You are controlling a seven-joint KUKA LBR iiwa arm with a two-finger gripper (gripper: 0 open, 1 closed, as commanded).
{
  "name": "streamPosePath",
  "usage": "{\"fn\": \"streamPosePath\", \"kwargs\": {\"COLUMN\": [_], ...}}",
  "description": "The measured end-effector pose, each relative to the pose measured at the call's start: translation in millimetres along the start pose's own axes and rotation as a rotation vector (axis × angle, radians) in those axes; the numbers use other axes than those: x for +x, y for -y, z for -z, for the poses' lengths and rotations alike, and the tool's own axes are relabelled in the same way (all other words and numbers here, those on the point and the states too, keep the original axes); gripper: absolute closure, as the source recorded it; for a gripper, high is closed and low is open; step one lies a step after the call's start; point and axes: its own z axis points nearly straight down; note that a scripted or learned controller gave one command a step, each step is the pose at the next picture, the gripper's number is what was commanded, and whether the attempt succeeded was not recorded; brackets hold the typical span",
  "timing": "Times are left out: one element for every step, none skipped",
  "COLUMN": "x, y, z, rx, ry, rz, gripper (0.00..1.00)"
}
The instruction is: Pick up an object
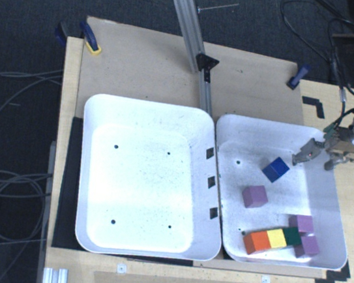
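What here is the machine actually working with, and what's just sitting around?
Part of the job:
end effector, open above the right bin
blue block
purple cube
row of coloured blocks
two purple blocks

Just lying about:
left bin
blue clamps
loose cables

All the blocks sit in the right bin (327,193). A blue cube (276,169) lies alone toward the far side, turned at an angle. Nearer, a purple cube (255,196) rests flat near the bin's middle. Down by the near wall there's a row of touching blocks: orange (256,241), yellow (276,238), green (292,236). Two more purple blocks hug that row's right end, one behind (302,223), one in front (310,246).
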Motion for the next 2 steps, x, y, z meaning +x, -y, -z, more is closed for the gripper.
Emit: {"fn": "streamPosePath", "kwargs": {"x": [7, 8], "y": [-4, -10], "z": [-46, -79], "rx": [0.000, -0.014], "ry": [-0.001, -0.002], "rz": [0.000, 0.000], "gripper": [0.00, 0.00]}}
